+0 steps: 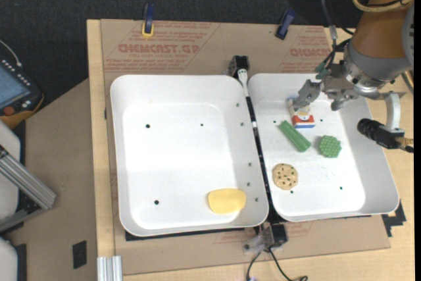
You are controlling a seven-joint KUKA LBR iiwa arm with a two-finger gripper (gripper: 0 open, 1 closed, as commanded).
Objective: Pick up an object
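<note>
- Camera view: two white bins are seen side by side on the table (197,43); the left bin (131,141) carries a yellow oval piece (227,201) near its front right corner.
- The right bin (368,174) carries a small red-white-blue item (303,119), a green stick (294,135), a green knobbly lump (329,146) and a round cookie (285,176).
- The arm is seen entering from the right; the gripper (309,97) is placed over the back part of the right bin, directly above/behind the red-white-blue item.
- Gripper state: cannot be told, wrist bulk and blur mask the tips. Nothing is seen held.
- Key relation: the red-white-blue item lies just beneath and slightly toward the bin front from the gripper, so it's judged the likely target, approx a straight drop.
- The green stick touches or nearly touches that item on its front-left side; long axis runs diag., back-left to front-right. Crowding is judged a risk to a clean grab.
- Lump and cookie lie further toward the front, apart from the gripper.
</note>
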